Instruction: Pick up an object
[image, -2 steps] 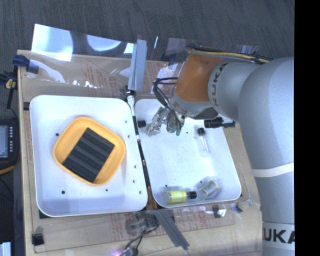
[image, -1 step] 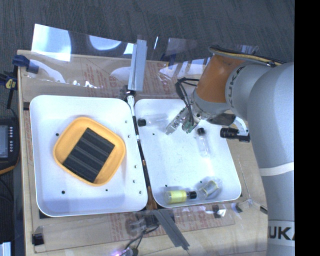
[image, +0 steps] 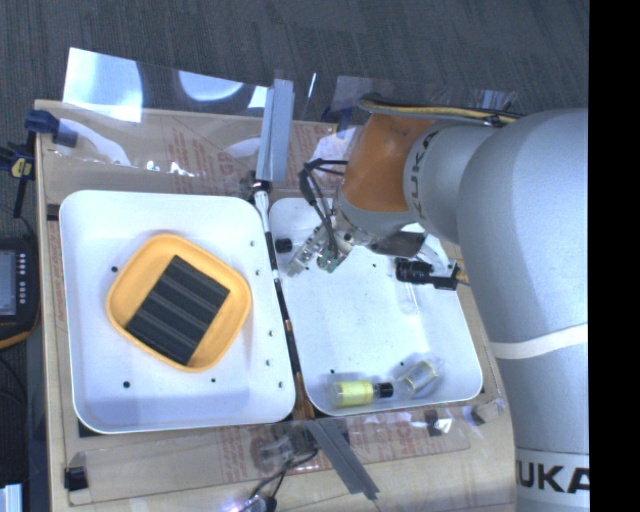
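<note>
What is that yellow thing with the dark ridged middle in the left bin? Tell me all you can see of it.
The yellow object is a flat rounded square, turned at an angle, with a dark grey ridged rectangle on its middle. It looks soft, like a sponge or pad, though the material is uncertain. It lies flat on the floor of the left bin, near its centre, apart from the walls, with nothing else touching it.

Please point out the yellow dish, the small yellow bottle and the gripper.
yellow dish (image: 228, 318): camera view, on its yellow rim, right side.
small yellow bottle (image: 350, 391): camera view, on its yellow body.
gripper (image: 318, 254): camera view, at its tip.
</note>
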